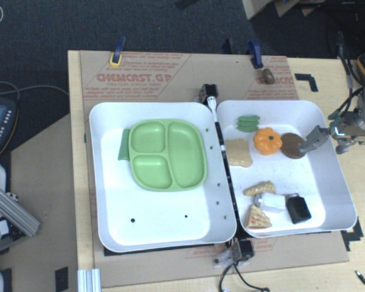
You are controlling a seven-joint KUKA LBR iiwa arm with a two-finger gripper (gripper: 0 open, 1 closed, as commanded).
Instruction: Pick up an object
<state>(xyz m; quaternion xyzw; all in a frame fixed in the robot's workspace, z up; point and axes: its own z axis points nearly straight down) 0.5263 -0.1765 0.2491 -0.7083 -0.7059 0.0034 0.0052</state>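
While the claw hovers at the right bin's right wall, grip state unclear, we note the brown round object just left, beside the orange pumpkin

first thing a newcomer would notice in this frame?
Probably the green divided plate, lying alone in the left bin. Next the orange pumpkin in the right bin, among small clutter: a green item, a tan slab, a brown disc and a black block. The tool reaches in from the right, by the brown disc.
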